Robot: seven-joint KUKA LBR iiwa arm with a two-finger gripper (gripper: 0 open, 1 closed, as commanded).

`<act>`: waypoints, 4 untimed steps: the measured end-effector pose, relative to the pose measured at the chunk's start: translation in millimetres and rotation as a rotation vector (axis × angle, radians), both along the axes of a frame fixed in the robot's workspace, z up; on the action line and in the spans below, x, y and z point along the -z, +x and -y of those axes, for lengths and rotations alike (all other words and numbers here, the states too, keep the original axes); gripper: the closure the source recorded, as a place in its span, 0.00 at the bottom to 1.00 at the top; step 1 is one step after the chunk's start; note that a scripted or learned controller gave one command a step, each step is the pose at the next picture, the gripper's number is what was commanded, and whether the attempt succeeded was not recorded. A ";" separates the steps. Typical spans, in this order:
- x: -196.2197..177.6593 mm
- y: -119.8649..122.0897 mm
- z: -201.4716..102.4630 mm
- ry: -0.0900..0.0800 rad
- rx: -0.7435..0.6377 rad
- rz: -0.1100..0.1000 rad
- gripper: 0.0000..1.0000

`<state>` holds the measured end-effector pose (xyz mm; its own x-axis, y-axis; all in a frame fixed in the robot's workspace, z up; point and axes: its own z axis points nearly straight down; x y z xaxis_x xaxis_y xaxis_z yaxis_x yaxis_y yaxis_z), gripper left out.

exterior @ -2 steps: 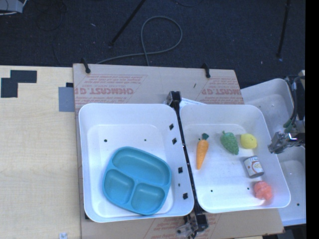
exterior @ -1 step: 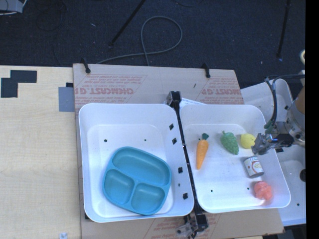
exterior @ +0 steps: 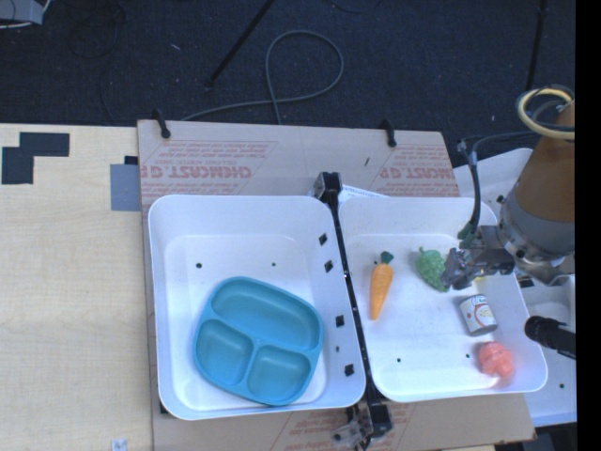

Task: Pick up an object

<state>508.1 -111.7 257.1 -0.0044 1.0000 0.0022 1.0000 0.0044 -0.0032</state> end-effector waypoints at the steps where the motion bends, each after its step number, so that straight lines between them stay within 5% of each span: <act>1: -3.7 -3.4 -47.8 0.001 0.000 -0.001 1.00; 4: 21.9 -24.6 -193.9 -0.002 0.001 -0.005 1.00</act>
